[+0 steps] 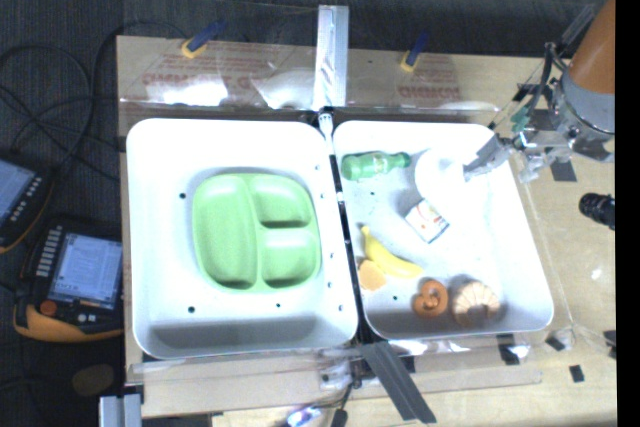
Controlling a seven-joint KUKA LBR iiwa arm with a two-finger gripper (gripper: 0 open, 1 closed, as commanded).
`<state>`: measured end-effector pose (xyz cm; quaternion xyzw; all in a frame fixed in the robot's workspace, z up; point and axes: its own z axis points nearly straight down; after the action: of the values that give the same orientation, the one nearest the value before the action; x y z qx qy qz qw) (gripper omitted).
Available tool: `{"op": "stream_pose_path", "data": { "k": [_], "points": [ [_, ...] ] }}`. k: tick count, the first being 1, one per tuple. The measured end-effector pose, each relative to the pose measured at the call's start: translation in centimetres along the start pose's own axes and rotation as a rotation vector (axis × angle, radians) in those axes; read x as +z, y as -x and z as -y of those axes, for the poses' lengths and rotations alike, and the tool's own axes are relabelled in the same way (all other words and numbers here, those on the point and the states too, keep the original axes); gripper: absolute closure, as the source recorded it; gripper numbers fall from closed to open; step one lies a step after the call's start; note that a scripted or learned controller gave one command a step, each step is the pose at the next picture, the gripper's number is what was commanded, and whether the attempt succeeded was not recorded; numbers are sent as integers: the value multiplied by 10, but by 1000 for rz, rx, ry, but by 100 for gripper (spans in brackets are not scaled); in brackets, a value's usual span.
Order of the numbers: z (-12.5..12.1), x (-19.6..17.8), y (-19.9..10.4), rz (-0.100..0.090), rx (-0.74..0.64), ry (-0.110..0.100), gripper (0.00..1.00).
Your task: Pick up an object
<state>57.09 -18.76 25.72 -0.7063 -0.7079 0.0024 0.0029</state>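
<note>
The wooden bench (470, 75) carried two shallow white plastic bins side by side. The left bin (160, 205) held a light-green divided plastic tray (255, 230) with three compartments, lying flat near its middle. The right bin (510, 245) held the small objects. The grey arm with its orange band (600, 55) reached in from the right, above the right bin's far right corner, and the gripper (485, 162) hung at that corner's rim, just beside a round white plate-like disc (445, 177); nothing showed between its fingers, and whether they stood apart or together could not be told.

A green plastic bottle (373, 164) lay on its side near the bin's far left wall. A small white carton with a red-and-blue label (427, 220) lay tilted near the centre. A yellow toy banana (388, 258) lay toward the left wall, touching an orange rounded piece (371, 277). At the near edge lay a brown pretzel-like toy (431, 298) and, just beside it, a tan croissant-like toy (475, 298).
</note>
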Motion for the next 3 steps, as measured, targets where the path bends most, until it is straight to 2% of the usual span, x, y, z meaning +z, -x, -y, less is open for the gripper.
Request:
{"op": "stream_pose_path", "data": {
  "k": [1, 2, 3],
  "points": [
    [-8, 90, -3, 0, -73, 0, 0],
    [-21, 148, -6, 0, -143, 2, 0],
    [-34, 167, -38, 11, -346, 12, 0]
  ]
}}
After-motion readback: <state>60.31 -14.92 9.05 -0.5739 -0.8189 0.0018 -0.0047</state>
